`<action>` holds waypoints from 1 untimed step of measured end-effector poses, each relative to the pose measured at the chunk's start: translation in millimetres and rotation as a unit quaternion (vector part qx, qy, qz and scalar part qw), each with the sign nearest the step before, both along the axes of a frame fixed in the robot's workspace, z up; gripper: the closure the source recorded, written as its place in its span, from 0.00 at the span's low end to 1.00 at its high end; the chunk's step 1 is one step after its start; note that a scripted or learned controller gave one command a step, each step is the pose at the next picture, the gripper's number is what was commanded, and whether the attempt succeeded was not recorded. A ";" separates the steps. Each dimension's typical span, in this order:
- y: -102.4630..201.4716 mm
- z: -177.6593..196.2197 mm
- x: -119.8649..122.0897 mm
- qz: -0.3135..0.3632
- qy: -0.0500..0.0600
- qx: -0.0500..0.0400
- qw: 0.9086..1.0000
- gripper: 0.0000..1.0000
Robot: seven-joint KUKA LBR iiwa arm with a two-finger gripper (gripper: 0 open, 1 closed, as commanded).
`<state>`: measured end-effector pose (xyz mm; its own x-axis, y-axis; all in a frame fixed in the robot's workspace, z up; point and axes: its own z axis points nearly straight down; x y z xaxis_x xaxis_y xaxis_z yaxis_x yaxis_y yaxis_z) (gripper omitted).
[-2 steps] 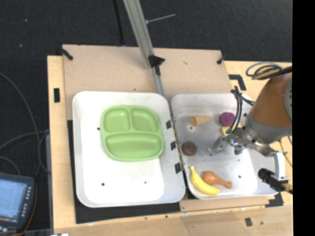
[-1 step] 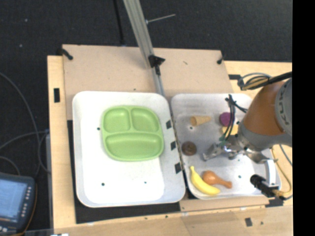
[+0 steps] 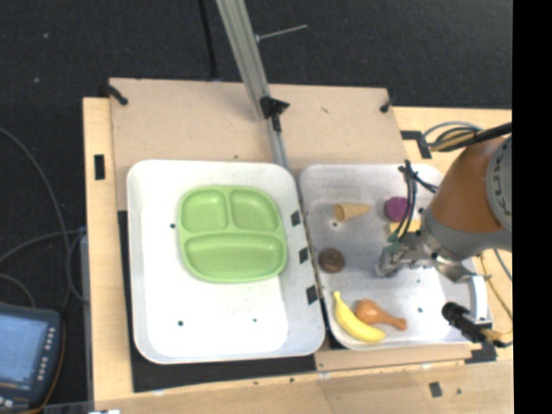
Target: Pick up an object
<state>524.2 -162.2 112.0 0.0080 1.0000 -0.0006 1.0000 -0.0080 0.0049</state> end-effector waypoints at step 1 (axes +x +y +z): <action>-3.0 64.5 3.2 0.005 -0.002 -0.001 1.000 1.00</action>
